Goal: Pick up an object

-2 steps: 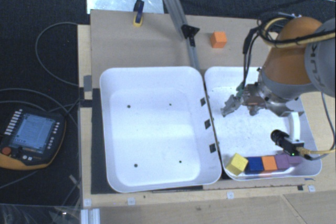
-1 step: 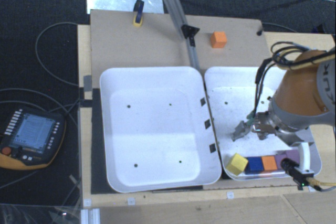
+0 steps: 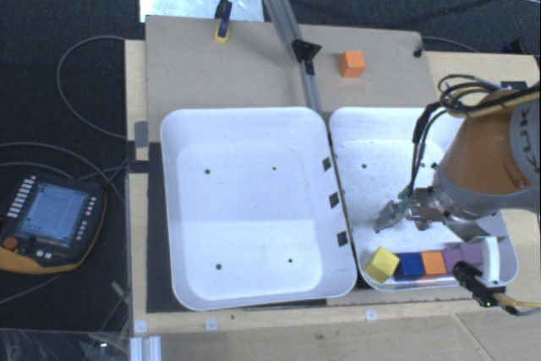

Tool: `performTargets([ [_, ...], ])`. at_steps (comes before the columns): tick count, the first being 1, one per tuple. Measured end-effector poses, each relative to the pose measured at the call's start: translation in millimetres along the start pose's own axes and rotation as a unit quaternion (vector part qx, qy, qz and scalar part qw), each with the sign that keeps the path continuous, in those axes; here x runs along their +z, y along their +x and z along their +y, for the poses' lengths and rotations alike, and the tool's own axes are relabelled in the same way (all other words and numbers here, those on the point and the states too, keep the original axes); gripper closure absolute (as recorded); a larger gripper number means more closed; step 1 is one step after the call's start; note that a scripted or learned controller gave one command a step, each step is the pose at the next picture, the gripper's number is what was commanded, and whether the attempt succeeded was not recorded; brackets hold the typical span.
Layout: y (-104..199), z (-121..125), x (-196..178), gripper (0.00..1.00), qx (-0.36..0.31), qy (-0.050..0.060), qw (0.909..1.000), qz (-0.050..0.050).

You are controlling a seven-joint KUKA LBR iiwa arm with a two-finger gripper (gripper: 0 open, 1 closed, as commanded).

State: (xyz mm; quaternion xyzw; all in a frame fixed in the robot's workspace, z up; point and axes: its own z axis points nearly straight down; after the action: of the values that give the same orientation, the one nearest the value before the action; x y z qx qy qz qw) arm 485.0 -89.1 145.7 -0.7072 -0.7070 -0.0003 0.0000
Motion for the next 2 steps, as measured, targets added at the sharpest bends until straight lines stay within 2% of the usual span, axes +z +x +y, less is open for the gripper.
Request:
performTargets([
  [1, 52.9, 1.6, -46.8, 0.0, -0.005, -0.003, 1.0, 0.001],
  [2, 57.3, 42.1, -170.6, 0.0, -0.004, -0.006, 1.0, -0.001],
])
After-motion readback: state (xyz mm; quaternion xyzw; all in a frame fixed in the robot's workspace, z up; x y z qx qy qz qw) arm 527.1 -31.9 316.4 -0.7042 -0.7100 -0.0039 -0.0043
